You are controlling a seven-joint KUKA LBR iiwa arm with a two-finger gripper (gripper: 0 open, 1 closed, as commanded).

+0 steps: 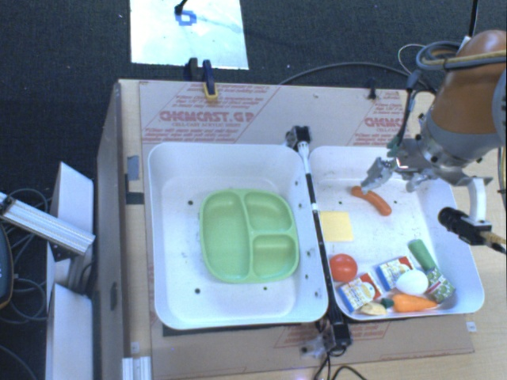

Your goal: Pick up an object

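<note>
Dark carpet surrounds the worktop [238,105], whose surface is covered with a printed protective sheet and carries two shallow white bins side by side. In the left white bin [170,188] lies a pale green plastic tray with three compartments [249,235], resting flat near the middle. The right white bin [467,287] holds the smaller items: an orange sausage-shaped toy [373,199] toward the far side, a flat yellow square like a cheese slice [336,226] near the divider, and a red tomato toy [343,267] closer to the front. Along the front edge sit two small printed packets [377,282], a white egg [411,282], an orange carrot toy [410,303] and a green cylindrical piece [422,254], clustered close together. The grey arm with its orange band reaches in from the right, and its gripper [379,173] hangs just above the far end of the sausage-shaped toy. Whether its fingers are apart or together cannot be told, and nothing is seen between them.
</note>
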